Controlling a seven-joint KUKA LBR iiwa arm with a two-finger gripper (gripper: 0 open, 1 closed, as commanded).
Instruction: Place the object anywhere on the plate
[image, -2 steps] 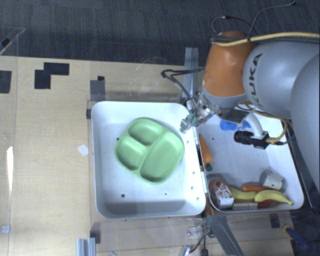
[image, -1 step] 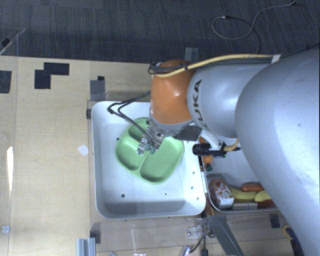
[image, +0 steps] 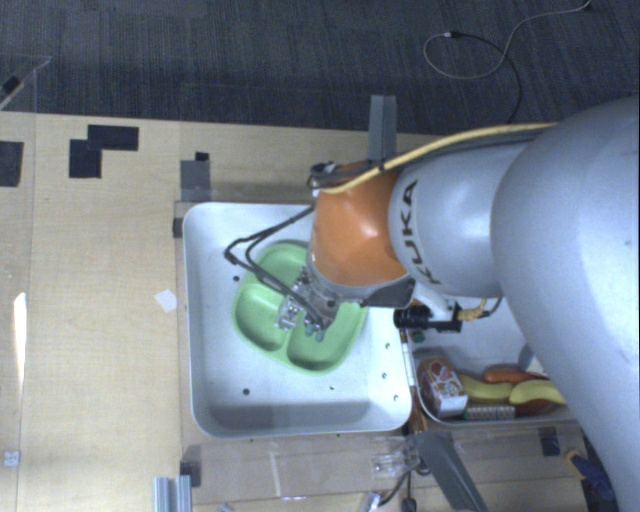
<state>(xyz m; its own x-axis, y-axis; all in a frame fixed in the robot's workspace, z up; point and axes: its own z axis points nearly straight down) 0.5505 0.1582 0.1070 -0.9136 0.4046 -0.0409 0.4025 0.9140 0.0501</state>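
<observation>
Gripper (image: 308, 318) low over green plate (image: 262, 318) in left bin (image: 205, 300); can't tell jaw state or load. Release near a compartment's middle, then lift straight.

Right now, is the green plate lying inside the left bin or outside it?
Inside. The green divided plate lies flat on the floor of the left white bin, within its walls, with the gripper above it.

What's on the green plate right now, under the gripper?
The gripper hangs over the middle of the green plate in the left white bin. The plate's visible compartments look bare. The wrist and orange band cover its upper right part, so anything there is hidden.
</observation>
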